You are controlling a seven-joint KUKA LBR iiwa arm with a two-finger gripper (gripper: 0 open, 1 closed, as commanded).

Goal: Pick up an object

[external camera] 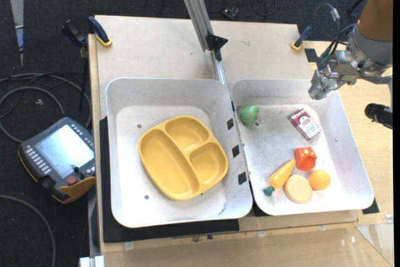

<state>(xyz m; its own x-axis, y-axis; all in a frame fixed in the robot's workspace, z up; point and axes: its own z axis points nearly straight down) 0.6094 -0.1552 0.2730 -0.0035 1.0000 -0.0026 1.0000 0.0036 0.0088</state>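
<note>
Camera view: gripper (317,89) hangs over the right bin's (350,134) upper rim, jaw state unreadable.
The nearest object, a small box (304,123), lies below it; a descent from here could strike the rim or nudge the box aside.

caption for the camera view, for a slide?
Gripper hovers over right bin's back edge; toy foods lie below, yellow tray in left bin.

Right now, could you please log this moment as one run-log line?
gripper: over right bin's far edge, nothing held | small carton nearest | yellow divided plate in left bin
</note>
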